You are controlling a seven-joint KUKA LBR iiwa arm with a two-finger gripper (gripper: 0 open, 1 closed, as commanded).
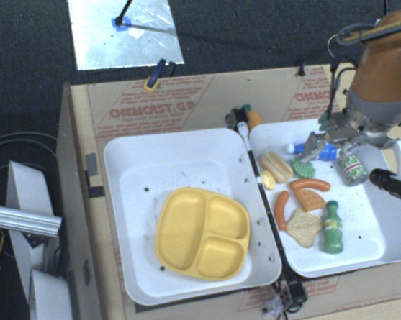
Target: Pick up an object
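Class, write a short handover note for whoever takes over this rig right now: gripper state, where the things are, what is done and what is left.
Gripper: low over the far end of the right bin, above a blue item; whether it grips anything cannot be told.
Right bin: hot dog, sausage, second sausage, toast slice, cracker, green bottle, can.
Left bin: yellow divided tray.
Done: arm is at the right bin.
Left: nothing is visibly lifted; the pick is still to do.
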